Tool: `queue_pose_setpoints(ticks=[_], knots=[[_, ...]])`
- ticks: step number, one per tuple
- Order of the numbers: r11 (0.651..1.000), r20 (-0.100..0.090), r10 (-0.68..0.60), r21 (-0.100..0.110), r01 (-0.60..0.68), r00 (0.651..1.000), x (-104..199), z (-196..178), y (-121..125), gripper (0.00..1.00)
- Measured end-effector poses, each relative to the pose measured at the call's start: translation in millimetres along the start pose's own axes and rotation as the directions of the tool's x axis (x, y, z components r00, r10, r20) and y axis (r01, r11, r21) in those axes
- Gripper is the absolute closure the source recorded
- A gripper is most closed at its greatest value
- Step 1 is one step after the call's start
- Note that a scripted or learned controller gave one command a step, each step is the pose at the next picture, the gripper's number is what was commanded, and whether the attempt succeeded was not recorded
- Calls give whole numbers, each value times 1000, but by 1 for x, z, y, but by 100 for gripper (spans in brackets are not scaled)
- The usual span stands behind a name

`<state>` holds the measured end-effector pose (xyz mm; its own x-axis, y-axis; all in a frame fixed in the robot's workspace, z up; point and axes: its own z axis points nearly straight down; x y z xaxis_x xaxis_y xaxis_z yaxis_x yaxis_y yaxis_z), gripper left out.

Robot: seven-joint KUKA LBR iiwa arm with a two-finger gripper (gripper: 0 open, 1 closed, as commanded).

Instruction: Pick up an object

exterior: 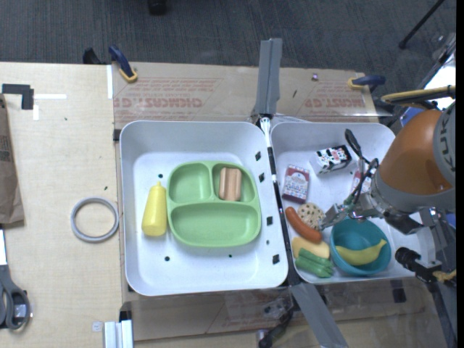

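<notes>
Hovering low over the right bin (377, 133), the gripper (346, 210) sits just beside the blue bowl (359, 246) holding a banana (360, 252), with the cookie (310, 214) and sausage (302, 224) close by. Whether it's clenched or released, I cannot tell. It should probably settle squarely over one item, clear of the bowl's rim.
</notes>
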<state>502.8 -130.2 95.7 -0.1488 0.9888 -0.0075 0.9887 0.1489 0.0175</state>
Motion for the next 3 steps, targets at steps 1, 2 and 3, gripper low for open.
queue_pose_setpoints(ticks=[1, 2, 3], knots=[[994, -8, 104, 23, -104, 995, 16, 6, -24, 0], [994, -7, 105, 23, -105, 994, 16, 6, -24, 0], [994, -7, 105, 23, -105, 994, 16, 6, -24, 0]])
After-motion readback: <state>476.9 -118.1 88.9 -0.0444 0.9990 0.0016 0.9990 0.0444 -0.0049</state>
